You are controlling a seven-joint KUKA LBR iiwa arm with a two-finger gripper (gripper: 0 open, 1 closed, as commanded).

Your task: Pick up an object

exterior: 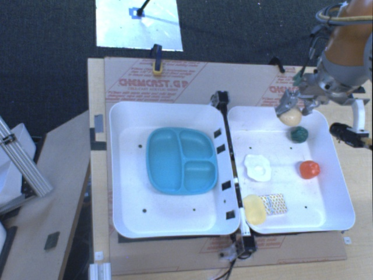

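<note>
Arm: a grey KUKA arm with an orange band enters from the upper right of the frame and reaches down over the far edge of the right bin (341, 212).
Gripper: the gripper (294, 107) sits at the upper right; its jaws are clamped on a cream egg-shaped object (290, 118), which sits between them above the bin's top corner.
Right bin: a dark green ball (299, 135) just below the gripper, an orange-red ball (309, 168) at mid-right, a toy fried egg (257, 167) near the centre, a yellow round piece (254, 209) and a patterned packet (274, 204) at the lower left.
Left bin (125, 174): a blue divided plate (181, 160) lies flat in the middle.
Worktop (175, 80): brown board printed with red lettering under both bins.
</note>
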